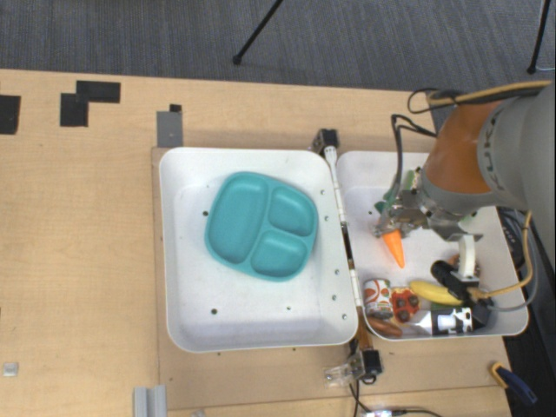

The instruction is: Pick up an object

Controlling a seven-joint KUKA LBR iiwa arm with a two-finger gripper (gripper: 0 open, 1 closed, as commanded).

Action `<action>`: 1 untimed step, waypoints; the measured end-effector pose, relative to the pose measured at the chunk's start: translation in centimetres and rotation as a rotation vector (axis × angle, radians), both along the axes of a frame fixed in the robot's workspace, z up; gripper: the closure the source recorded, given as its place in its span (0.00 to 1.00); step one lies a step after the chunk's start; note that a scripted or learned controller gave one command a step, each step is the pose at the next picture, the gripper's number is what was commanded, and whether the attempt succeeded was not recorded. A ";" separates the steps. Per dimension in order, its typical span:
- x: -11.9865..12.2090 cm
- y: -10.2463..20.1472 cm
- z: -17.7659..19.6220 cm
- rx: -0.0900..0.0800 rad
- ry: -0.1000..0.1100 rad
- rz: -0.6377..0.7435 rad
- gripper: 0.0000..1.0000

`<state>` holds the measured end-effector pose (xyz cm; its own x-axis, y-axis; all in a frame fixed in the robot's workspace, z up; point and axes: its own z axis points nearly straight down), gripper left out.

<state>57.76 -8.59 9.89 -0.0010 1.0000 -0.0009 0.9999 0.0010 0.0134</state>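
- At the near edge of the right bin (360, 181), a banana (434, 293), a red-and-white cup (376, 295) and a small red toy (402, 302) lie crowded together; a low approach could knock them.
- Just beyond them lies the orange carrot (395, 248), its top under the gripper (398, 221). Its tapered shape may slip out. Whether the gripper is clenched or released, I cannot tell.
- Count: one banana, one cup, one toy, one carrot, two bins, and one teal divided plate (261, 224) in the left bin (187, 311).

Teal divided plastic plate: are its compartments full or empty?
Empty: all three compartments of the teal divided plastic plate show bare teal surface.
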 end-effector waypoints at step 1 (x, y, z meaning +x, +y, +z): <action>-2.7 4.3 12.3 0.001 0.008 0.005 1.00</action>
